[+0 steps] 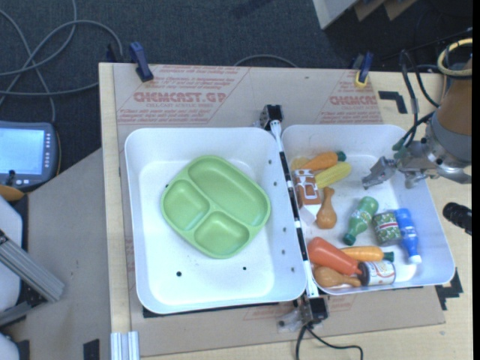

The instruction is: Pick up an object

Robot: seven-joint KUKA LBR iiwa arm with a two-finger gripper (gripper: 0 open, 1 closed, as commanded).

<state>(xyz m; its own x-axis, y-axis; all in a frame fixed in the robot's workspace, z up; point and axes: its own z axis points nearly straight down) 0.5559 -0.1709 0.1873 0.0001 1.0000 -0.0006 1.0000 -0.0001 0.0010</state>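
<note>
Right now you have the gripper (379, 172) hanging over the right bin (442, 235), near that bin's far right part, with its grey fingers spread apart and nothing between them. It points toward the bin's middle, with the arm coming in over the right rim.

Below and to the near side of it you can see the toys crowded into that bin. A green bottle (361, 219) lies tilted near the bin's centre, dark green cap end toward the near side. Just beside it, toward the right rim, sits a small green can (386, 227) with a patterned label, and a blue bottle (407, 234) with a white label lies touching the can's right side. Toward the far left corner you have an orange carrot (321, 160) with a green tip, a yellow corn cob (333, 174) right against it, and a white and orange carton (304, 186) at the left rim. A tan, pear-shaped piece (327, 210) lies between the carton and the green bottle.

At the near edge sit a red-orange pepper-like piece (330, 255), a second small carrot (366, 253) and a dark bottle (377, 273) with a white and red label, all packed together.

Your left bin (150, 276) carries a light green tray (215, 205) with 3 compartments, lying flat near its centre
</note>
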